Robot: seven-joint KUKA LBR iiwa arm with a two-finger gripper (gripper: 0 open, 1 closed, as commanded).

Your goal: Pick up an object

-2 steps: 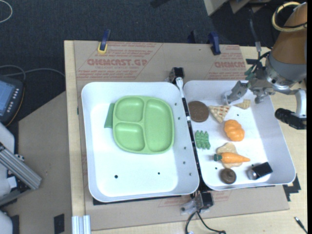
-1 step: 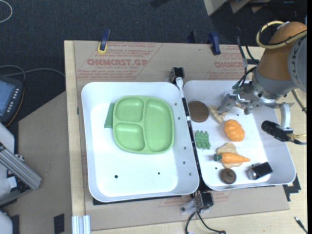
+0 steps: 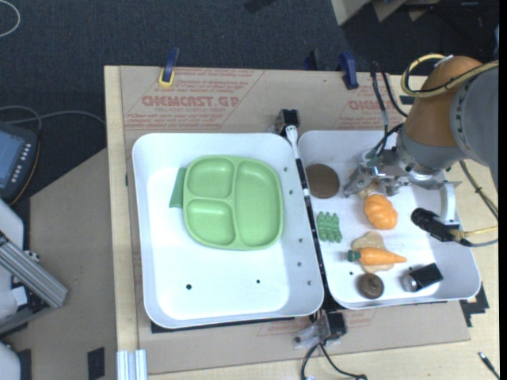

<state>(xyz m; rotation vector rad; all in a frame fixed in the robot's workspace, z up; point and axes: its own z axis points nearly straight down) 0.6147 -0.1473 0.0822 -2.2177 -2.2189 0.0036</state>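
Gripper (image 3: 371,179): it is low over the far part of the right bin, hanging from the grey arm with the orange band. Its metal tips point left and a bit near. I cannot tell how wide it is open. Nothing can be seen held in it.
Arm (image 3: 451,121): it comes in from the right and bends down over the right bin.
Orange gourd (image 3: 381,211): a small bumpy orange toy, just near the gripper, lying on the bin floor. It looks apart from the tips.
Brown disc (image 3: 322,180): a round flat brown thing, just left of the gripper, close to the bin's left wall.
Green veggie (image 3: 329,227): a small green bumpy toy, near the brown disc, on the left side of the right bin.
Carrot (image 3: 380,256): an orange toy carrot lying flat, pointing right, touching a pale piece beside it.
Brown ball (image 3: 370,286): a small dark round thing at the near edge of the right bin.
Black block (image 3: 421,277): a small black thing, right of the brown ball.
Right bin (image 3: 459,279): white and shallow, it holds all the small toys.
Left bin (image 3: 158,260): white and shallow, touching the right bin's side.
Green plate (image 3: 234,202): a green tray with three parts, lying in the far middle of the left bin.
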